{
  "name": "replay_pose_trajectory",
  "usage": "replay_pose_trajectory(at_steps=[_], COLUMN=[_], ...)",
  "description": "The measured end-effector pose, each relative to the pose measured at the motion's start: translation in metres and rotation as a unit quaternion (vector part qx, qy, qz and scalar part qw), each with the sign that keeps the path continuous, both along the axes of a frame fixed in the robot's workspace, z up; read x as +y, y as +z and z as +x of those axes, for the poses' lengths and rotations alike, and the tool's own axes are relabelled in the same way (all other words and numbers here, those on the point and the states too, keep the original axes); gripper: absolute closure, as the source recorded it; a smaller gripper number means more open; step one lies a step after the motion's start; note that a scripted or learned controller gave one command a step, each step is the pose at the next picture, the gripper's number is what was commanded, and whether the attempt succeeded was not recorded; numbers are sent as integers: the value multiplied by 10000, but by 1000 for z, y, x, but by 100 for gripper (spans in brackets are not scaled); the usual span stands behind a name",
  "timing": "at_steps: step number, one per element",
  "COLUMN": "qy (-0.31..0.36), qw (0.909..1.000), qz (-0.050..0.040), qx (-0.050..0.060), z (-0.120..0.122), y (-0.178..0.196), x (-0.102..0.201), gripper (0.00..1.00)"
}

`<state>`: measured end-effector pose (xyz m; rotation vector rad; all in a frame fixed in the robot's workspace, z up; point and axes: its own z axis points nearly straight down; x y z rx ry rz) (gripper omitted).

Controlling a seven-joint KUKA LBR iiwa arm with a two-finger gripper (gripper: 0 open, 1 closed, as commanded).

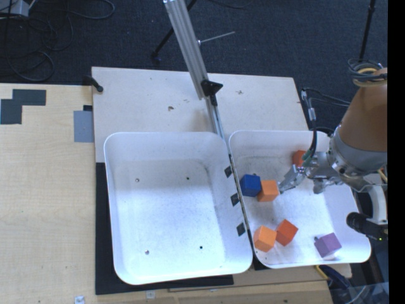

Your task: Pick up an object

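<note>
The left bin (120, 170) sits on the desk (44, 189) as a shallow white tray with a few dark specks on its floor. Along the wall it shares with the right bin (354, 249), a grey metal rail (190, 49) slants up toward 11 o'clock. Just inside the right bin, near that shared wall, a blue cube (250, 185) touches an orange cube (269, 190) at its 4 o'clock. Toward 6 o'clock from these, a light orange cube (265, 238) and a darker orange-red cube (286, 232) lie touching near the front wall. The pincer (290, 181) hangs low over the bin at 3 o'clock from the first orange cube, its tips just beside that cube; whether they are parted or closed cannot be told, and nothing is seen between them. Another orange block (299, 158) peeks out at 1 o'clock from the pincer. A purple cube (328, 244) rests well apart in the front right corner. The grey arm (364, 138) enters from 3 o'clock.
</note>
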<state>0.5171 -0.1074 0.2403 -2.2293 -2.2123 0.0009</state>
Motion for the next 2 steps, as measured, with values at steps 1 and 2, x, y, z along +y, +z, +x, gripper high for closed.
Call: replay_pose_trajectory(at_steps=[1,2], qy=[15,30], qw=[10000,10000], qz=[-27,6], qx=[-47,36], z=[46,97], y=[77,-52], x=[-55,-74], gripper=[0,0])
